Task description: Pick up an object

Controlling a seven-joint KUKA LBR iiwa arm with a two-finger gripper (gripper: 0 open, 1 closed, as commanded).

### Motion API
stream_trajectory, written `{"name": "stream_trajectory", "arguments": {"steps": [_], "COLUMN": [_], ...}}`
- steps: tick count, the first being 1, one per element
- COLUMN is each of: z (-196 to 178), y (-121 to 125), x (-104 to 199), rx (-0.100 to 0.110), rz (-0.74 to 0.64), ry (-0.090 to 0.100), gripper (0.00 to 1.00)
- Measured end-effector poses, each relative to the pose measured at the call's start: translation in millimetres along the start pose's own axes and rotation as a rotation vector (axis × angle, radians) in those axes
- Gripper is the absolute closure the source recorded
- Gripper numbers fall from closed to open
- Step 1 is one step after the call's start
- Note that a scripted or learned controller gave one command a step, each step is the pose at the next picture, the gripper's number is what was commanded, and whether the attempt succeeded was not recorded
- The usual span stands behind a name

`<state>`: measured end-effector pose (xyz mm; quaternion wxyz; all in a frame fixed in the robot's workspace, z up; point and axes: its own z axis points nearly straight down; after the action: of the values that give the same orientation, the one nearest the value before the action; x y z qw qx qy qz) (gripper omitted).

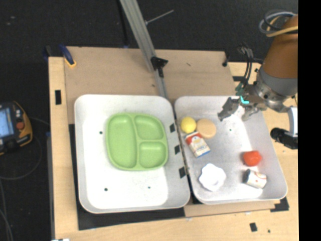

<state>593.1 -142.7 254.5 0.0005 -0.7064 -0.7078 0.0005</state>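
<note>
Two white bins side by side on the tan surface (110,74).

Left bin (90,185): holds one green divided plate (136,141), three compartments, lying flat near the bin's middle. Nothing sits in its compartments.

Right bin (235,195): all the loose items are here.
- yellow ball (188,125) at upper left, close to the divider between bins
- tan round piece (206,128) just right of the ball, touching or nearly so
- small red-and-white carton (198,145) directly below those two, tilted
- white crumpled object (212,177) toward the lower middle
- orange-red round object (252,158) at right, well apart from the cluster on the left
- small white item with red marking (255,179) just below the orange-red one, near the bin's lower right corner

Arm (281,59): comes in from the right, orange band up top, grey wrist below it. It's angled down and left over the upper right part of the right bin.

Tool (235,109): sits above bare bin floor, right of the tan round piece and apart from it. Two dark fingers look spread, with a gap between them. Nothing between the fingers, so released, no grasp. No item is touching it; nearest candidates are the tan piece and yellow ball to its left.

A grey metal bar (140,34) runs diagonally from the top of view down to the gap between the bins.
</note>
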Motion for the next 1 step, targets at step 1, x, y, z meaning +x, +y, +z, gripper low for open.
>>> {"name": "stream_trajectory", "arguments": {"steps": [1], "z": [-1.2], "y": [0.6], "x": [0.0], "rx": [-0.002], "rz": [0.0], "ry": [0.0], "gripper": [0.0]}}
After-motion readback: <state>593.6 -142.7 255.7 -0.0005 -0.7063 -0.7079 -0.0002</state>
